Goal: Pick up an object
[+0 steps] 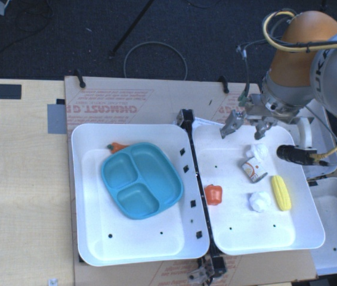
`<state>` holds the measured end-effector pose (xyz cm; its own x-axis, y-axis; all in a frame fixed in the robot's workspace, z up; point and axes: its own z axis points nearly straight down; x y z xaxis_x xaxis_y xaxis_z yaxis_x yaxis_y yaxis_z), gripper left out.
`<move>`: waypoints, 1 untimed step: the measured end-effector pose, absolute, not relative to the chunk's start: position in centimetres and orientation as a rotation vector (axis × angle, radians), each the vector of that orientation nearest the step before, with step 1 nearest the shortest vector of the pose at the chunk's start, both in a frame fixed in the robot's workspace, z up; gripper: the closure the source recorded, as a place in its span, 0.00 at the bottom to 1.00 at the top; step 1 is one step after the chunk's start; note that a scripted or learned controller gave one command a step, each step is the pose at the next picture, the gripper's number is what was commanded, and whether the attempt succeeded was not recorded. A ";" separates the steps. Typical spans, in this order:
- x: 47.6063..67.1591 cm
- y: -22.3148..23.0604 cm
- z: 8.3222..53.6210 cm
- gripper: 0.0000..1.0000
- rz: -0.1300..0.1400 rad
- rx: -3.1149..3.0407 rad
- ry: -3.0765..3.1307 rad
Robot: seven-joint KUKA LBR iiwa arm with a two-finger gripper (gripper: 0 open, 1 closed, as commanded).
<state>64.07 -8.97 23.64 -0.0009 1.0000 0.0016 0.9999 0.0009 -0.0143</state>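
Camera view: hand point(246, 128) hangs over the far edge of the right bin point(302, 234), fingers spread apart, nothing between them. Right bin holds a yellow corn cob point(281, 192), a white crumpled lump point(259, 202), a small carton point(253, 170) with a white scrap point(257, 152) just behind it, and an orange-red pepper point(213, 194) near the divider. Left bin point(90, 243) holds a blue sectioned plate point(141, 179) (an orange bit point(116, 147) peeks out at its far-left rim). Both bins sit on the worktop point(19, 189).
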 end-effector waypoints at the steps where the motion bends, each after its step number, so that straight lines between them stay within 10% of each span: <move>1: 64.3 -9.0 24.3 0.00 0.003 -2.218 -2.222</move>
